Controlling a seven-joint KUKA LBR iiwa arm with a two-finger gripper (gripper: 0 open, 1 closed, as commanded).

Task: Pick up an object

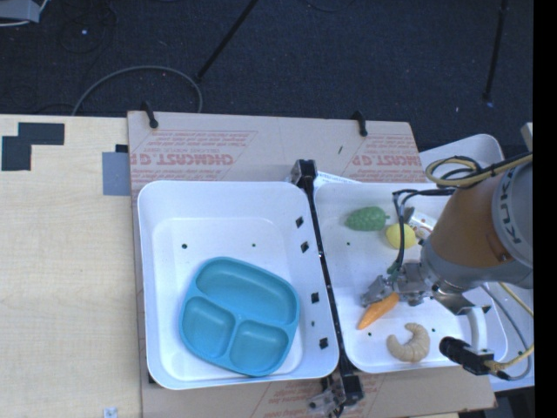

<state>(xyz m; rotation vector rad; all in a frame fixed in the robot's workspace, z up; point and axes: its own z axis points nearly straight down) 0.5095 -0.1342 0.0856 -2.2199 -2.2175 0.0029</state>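
In the right bin [348, 338] lie an orange carrot [376, 312], a tan croissant-shaped piece [410, 344], a green leafy piece [365, 219] and a yellow lemon [399, 236]. My gripper [389, 288] hangs low over the bin, right at the upper end of the carrot. The arm's wrist covers the fingers from above. The carrot lies on the bin floor, slanting down to the left.
The left bin [165, 225] holds a blue divided tray [239, 314]. A black divider [318, 268] runs between the two bins. Cables [452, 171] loop over the arm at the right. The bench's wooden top [61, 277] extends to the left.
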